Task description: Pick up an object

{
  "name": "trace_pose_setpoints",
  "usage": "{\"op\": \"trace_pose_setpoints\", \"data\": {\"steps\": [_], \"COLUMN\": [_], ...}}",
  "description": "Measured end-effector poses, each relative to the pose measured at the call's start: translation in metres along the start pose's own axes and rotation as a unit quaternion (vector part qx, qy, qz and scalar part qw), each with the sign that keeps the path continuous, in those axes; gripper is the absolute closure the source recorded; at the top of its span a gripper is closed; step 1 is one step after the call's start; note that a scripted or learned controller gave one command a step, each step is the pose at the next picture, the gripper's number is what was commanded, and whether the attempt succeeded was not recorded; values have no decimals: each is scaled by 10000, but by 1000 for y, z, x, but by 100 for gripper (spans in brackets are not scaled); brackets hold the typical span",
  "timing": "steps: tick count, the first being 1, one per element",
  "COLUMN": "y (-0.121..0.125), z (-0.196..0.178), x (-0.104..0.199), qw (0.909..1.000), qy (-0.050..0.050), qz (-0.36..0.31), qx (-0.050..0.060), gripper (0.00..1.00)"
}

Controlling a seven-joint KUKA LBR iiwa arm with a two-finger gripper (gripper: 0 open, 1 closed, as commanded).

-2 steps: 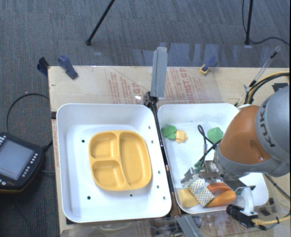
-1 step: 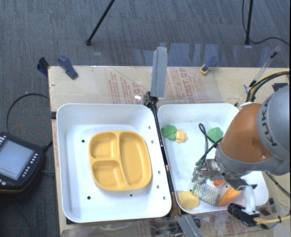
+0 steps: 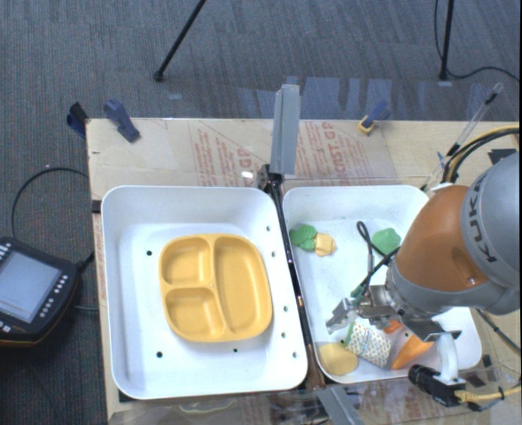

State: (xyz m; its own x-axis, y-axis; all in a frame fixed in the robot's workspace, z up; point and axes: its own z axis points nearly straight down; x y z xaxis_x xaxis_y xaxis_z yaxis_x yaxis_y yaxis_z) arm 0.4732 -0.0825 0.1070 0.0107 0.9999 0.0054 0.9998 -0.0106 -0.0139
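The gripper (image 3: 354,315) hangs low near the right bin's (image 3: 331,204) front edge, beside a patterned object (image 3: 371,343). Whether its grip is spread or pressed together, I cannot tell. A yellow tray (image 3: 214,287) sits mid left bin (image 3: 123,237).

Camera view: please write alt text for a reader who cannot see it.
The arm's gripper hangs low in the right bin above a patterned white item, among small green, yellow and orange pieces. A yellow divided tray sits in the left bin.

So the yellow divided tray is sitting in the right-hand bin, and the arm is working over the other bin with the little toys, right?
Not quite. The camera view shows the yellow divided tray in the left bin, not the right one. The rest holds: the arm's gripper is over the other bin, the right one, among the small toys.
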Motion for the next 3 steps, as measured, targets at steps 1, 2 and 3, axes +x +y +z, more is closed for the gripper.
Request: {"op": "trace_pose_setpoints", "data": {"steps": [1, 2, 3], "y": [1, 1, 2], "z": [21, 20, 21], "x": [-22, 2, -29], "qw": [9998, 10000, 9923], "qy": [-14, -12, -19], "qz": [183, -23, -1238], "qx": [-30, -28, -34], "gripper": [0, 0, 0]}}
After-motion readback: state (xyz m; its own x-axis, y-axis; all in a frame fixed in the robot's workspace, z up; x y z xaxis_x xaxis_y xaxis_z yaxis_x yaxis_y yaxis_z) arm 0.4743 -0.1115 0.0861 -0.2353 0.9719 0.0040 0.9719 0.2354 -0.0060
